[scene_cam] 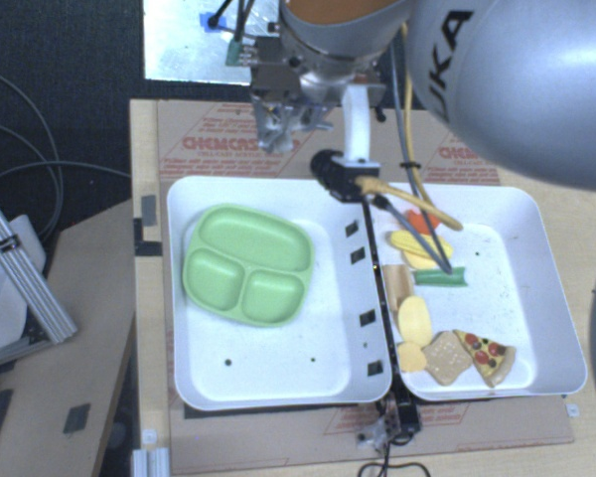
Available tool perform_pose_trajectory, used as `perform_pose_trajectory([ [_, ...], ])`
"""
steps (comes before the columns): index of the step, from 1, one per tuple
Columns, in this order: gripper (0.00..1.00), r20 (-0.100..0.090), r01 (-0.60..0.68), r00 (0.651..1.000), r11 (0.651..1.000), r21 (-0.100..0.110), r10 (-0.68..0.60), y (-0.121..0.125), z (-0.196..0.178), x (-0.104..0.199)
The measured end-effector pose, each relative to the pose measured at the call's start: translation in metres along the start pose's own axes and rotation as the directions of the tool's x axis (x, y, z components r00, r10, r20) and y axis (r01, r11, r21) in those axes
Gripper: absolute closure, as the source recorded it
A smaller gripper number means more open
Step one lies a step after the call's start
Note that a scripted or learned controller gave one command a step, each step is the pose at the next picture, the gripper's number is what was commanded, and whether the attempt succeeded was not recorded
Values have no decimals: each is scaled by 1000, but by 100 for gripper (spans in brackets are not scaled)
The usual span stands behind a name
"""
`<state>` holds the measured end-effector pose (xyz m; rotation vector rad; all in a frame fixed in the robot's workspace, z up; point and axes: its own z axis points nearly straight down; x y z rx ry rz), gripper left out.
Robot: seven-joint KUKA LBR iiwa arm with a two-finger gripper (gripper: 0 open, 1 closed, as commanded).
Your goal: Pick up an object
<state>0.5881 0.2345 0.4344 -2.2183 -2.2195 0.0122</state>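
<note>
My gripper (278, 135) hangs over the cardboard just behind the far rim of the left bin (268, 386), up above the bench, and I see nothing held in it. A light green divided plate (246, 264) lies in the left bin, in front of and below the gripper. The right bin (536, 296) holds toy food: an orange piece (423, 221), a yellow banana-like piece (411, 245), a green bar (440, 278), a tan block (396, 280), a pale yellow chip (414, 318), a cracker (445, 357) and a pizza slice (487, 355).
The toy food lies bunched along the left and front of the right bin. A divider wall (375, 296) with black clips separates the bins. The big grey arm (517, 58) overhangs the upper right. An aluminium rail (20, 276) stands at the left.
</note>
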Motion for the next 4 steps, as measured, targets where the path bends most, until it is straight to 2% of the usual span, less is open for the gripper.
perform_pose_trajectory([
  [1, 100, -2, -2, 1000, 1000, -8, 2, 57, 67, -1],
  [2, 100, 0, -1, 1000, 1000, -3, 1, 82, 201, 0],
  [3, 100, 0, -4, 1000, 1000, -3, 4, 72, 268, -50],
  [4, 100, 0, -8, 1000, 1000, -11, 8, 84, 248, -155],
])
